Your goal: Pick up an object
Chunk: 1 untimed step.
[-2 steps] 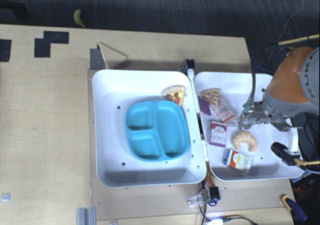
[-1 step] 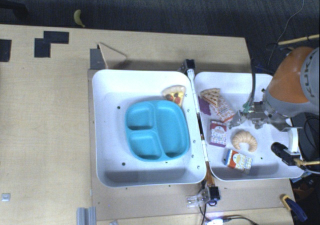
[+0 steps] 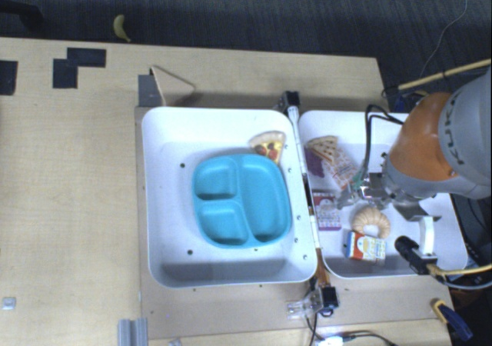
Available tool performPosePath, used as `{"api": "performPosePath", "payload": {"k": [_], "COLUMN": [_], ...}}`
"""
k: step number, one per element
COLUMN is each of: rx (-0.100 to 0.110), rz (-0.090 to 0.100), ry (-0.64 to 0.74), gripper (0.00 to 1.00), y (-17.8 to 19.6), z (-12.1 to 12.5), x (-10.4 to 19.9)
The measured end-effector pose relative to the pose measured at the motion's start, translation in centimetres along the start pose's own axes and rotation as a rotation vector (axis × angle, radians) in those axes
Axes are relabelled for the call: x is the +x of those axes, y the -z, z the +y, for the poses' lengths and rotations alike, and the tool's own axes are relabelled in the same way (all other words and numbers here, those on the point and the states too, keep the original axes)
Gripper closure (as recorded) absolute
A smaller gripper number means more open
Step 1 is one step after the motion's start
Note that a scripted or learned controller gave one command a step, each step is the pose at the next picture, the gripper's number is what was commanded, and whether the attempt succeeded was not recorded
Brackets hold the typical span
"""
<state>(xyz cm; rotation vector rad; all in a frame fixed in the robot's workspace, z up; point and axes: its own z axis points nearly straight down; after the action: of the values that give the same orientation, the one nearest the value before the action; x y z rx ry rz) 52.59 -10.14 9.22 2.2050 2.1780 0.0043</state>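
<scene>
My gripper (image 3: 364, 191) hangs low over the middle of the right bin (image 3: 347, 124), reaching in from the right. Just below it lies a tan bread roll (image 3: 371, 221), close to the gripper but not seen held. A small orange and white carton (image 3: 364, 247) lies in front of the roll. A wedge-shaped sandwich piece in a clear wrapper (image 3: 326, 155) lies toward the back of the bin. A purple and white packet (image 3: 327, 212) rests by the bin's left wall.
The left bin (image 3: 165, 206) holds a blue divided plate (image 3: 241, 198), with a toy pizza slice (image 3: 268, 145) in its far right corner. A ridge between the two bins runs close to the packet. The arm covers the right bin's right side.
</scene>
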Motion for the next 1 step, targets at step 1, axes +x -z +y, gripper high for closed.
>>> {"api": "performPosePath", "payload": {"k": [1], "rx": [0.009], "rz": [0.016], "ry": [0.007], "gripper": [1.00], "y": [0.86], "z": [0.02], "x": [0.69]}}
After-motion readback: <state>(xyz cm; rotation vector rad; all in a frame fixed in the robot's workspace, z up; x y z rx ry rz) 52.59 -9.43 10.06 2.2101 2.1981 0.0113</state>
